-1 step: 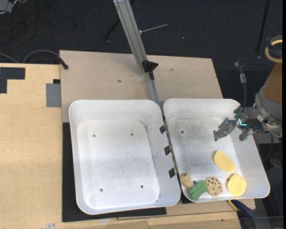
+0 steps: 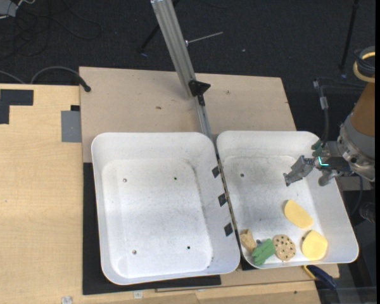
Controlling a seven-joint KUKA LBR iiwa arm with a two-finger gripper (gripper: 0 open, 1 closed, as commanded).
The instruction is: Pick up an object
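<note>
Pale surface [image 2: 38,189] before you, your tool [image 2: 310,170] open and unladen at three o'clock above the right bin [image 2: 266,147].

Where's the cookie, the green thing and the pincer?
cookie [image 2: 283,247]: camera view, middle of its top.
green thing [image 2: 263,251]: camera view, its middle.
pincer [image 2: 310,172]: camera view, midway between fingertips.

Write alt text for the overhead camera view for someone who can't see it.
A grey robot arm's two-finger gripper hovers over the right white bin, above two yellow oval pieces, a round brown cookie and a green block. The left white bin sits alongside.
</note>
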